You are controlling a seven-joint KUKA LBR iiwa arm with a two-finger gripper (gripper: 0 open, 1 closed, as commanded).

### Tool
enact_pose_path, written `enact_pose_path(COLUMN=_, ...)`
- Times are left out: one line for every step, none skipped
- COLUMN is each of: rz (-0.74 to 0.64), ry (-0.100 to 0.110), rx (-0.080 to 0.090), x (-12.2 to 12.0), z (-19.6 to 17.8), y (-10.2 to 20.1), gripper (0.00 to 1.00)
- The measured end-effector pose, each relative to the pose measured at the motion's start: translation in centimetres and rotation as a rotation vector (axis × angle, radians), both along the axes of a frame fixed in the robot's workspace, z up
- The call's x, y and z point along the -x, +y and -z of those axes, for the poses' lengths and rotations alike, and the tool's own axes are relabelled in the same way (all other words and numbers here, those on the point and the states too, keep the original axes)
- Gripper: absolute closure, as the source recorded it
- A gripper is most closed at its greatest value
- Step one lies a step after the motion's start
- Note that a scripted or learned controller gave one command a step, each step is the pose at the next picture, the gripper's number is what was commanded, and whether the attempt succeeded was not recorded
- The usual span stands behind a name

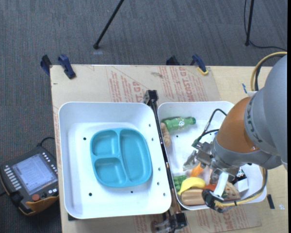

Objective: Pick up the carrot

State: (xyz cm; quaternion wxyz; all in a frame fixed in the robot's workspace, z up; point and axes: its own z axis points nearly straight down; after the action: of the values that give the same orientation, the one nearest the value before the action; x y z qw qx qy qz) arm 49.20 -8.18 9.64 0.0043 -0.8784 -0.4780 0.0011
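Observation:
A small orange carrot [197, 170] lies in the right bin [223, 106], partly hidden under the gripper. Directly over it, low in that bin, is my gripper [196, 161], at the end of the grey arm with the orange band, and its tip meets the carrot's upper end. Whether the carrot is gripped is hidden by the wrist.
A yellow banana [191, 183] and a brown bread-like item [191, 196] lie just below the carrot. A green bottle [179, 123] rests at the bin's far left. The left bin [72, 130] holds a blue divided plate [120, 157]. A teach pendant [29, 178] lies off the bench's left.

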Motion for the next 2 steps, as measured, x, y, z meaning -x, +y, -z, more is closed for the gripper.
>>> enact_pose_path(rz=-0.001, ry=0.003, rx=-0.003, x=0.03, z=-0.93, y=-0.01, gripper=1.00)
enact_pose_path(rz=0.000, ry=0.003, rx=-0.003, x=0.03, z=-0.92, y=-0.02, gripper=0.00)
